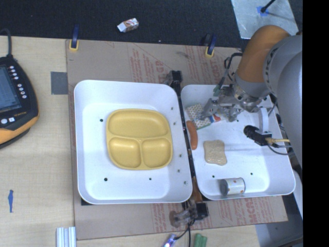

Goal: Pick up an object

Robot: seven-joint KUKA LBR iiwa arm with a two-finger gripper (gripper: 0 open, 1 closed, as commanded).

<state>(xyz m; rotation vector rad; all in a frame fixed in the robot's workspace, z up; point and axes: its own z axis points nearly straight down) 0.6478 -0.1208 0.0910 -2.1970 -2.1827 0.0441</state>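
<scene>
Pale wooden bench [41,189] carries a cardboard sheet [128,60], and on that sit your two white bins. The left bin [87,189] holds a yellow divided plate [139,138] at its centre. The grey arm [267,50] leans in over the far edge of the right bin [267,181], with its gripper [218,109] low near the far-left corner, above a patterned scrap [195,111]. You cannot tell whether the claw is open or closed, so count nothing as picked up yet.

Your candidates lie apart: a bread slice [215,152] mid-bin, a sausage [192,134] along the left wall, a can [232,186] on its side by the near edge.

Watch the scrap. It looks flat and sits close to the wall, so a closing claw may slip off it or scrape the bin. The wrist hides part of it, and a small red-and-blue bit [216,119] beside it is too blurred to name.
</scene>
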